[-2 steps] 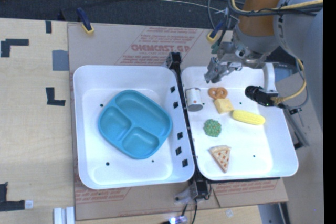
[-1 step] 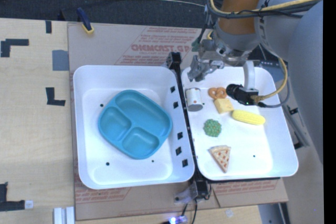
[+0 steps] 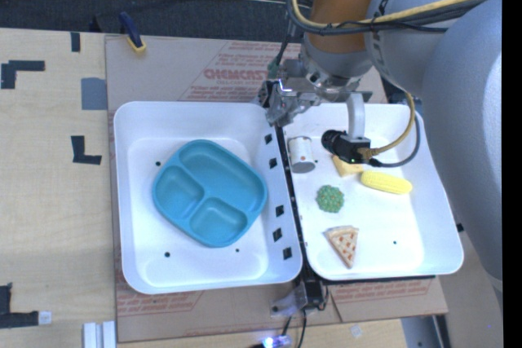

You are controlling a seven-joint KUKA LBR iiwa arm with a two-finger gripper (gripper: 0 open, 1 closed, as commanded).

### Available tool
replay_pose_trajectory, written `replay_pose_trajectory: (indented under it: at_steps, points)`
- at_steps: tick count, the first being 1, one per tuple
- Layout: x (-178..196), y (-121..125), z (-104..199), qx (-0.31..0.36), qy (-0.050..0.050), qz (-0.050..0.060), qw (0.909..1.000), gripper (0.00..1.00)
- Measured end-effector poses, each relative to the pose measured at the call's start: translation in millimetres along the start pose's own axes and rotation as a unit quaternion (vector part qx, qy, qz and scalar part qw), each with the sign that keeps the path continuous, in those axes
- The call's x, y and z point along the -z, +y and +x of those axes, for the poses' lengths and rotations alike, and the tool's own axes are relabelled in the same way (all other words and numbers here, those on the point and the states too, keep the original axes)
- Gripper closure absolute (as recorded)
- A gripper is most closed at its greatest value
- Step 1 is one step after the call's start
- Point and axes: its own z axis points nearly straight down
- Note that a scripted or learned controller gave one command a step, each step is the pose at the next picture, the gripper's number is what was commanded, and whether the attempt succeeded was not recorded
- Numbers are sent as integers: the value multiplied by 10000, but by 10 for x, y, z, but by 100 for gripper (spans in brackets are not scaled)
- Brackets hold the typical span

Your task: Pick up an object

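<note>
My pincer (image 3: 287,103) hung at the far end of the divider betw. the two shallow white bins, wrist above it; whether it was open or shut I couldn't tell, too much hardware and cable in the way, and nothing showed betw. the tips. Likeliest pick, I judged, was the small white-and-grey cylinder, cup-like (image 3: 301,153), lying on its side just nearer the camera than my pincer, close to the divider in the right-hand white bin (image 3: 436,244). Prob. light, stiff plastic, smooth, apt to roll; I'd have taken it across the round body at mid-length, fingers square to its axis. Beyond it, further toward the camera: a small green broccoli-like toy lump (image 3: 329,198), looked soft or knobbly, easy to pinch from any side. Nearer still to the camera, a tan pizza-slice wedge (image 3: 343,244), flat, awkward, wants an edge grip. Off to the arm side of the cylinder lay a yellow corn-cob toy (image 3: 385,182), long, prob. slippery, with a yellow bit beside it partly under a black cable fitting (image 3: 343,146). On the other side of the divider, the left-hand white bin (image 3: 130,175) held a blue compartmented plastic tray (image 3: 210,191), wide and shallow, a poor fit for two fingers except at the rim.
</note>
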Motion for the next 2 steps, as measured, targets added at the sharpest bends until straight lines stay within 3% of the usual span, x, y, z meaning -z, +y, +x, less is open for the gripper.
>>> replay_pose_trajectory:
  at_steps: [1, 2]
  points:
    - [-158, 37, 478, -4, -6, 6, 10000, 100]
    - [-149, 38, 454, -17, -8, 3, 10000, 0]
